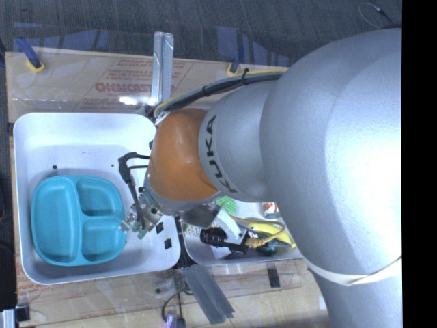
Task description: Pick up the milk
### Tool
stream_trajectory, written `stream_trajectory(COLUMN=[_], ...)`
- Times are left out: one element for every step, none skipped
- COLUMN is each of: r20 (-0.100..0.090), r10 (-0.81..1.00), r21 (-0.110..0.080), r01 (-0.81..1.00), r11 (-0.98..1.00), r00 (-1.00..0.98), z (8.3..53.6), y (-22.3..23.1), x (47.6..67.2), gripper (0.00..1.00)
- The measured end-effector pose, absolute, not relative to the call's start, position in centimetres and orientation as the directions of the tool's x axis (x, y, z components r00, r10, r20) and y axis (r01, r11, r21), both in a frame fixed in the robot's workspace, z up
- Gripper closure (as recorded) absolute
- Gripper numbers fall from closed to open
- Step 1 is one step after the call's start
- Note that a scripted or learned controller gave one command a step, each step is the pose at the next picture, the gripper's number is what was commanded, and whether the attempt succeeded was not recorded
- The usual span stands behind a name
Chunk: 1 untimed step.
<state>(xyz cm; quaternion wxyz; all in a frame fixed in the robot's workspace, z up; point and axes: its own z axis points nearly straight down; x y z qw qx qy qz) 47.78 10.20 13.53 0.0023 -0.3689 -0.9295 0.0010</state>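
Bench bears two bins [41,132]. Gripper [136,225] low in left bin, just right of blue tray [75,217]; grip state cannot tell. Milk not identifiable; clutter [246,238] well right of gripper, under arm [287,149]. Pick judged not yet done.

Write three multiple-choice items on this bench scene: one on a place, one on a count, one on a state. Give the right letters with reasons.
1. Where does the blue tray lie?
A. left bin
B. right bin
C. on the bench between the bins

2. How many compartments does the tray have?
A. two
B. three
C. five

3. How does the tray sit?
A. flat, open side up
B. upside down
C. propped on edge

Answers: 1 A, it rests on the floor of the left bin; 2 B, two ridges divide it in three; 3 A, its hollows face the camera.
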Motion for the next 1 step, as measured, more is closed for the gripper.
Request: stream_trajectory(r20=[0.002], r10=[0.616], r21=[-0.002], r01=[0.616], r11=[0.788], r00=[-0.788], z=[17.47], y=[16.55], x=[47.55], gripper=[1.0])
